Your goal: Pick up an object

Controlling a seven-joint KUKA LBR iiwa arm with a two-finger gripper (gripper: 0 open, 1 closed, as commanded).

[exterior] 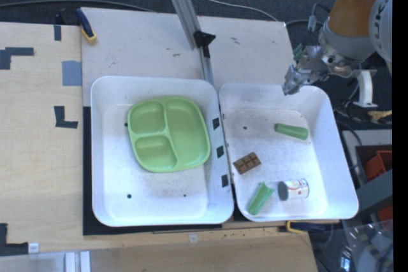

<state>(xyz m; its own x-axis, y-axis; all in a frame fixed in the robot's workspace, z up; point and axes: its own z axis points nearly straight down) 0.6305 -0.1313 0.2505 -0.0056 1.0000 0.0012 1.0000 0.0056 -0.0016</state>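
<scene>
A pale wooden bench [38,137] with grey tape marks carries two shallow white bins side by side. Nearest the front edge, in the right bin [341,165], lie a green block [260,199] and, just beside it, a small white bottle [294,189] with a dark cap and a red mark on its label, too small to read. A little further back sits a brown chocolate bar [247,163], then a green cylinder [291,131] on its side. The left bin [105,156] holds a green divided plate [169,134]. At the far right corner of the right bin, the gripper [292,87] hangs over the rim with nothing in it. Partial letters "UK" show on the arm [357,9].
</scene>
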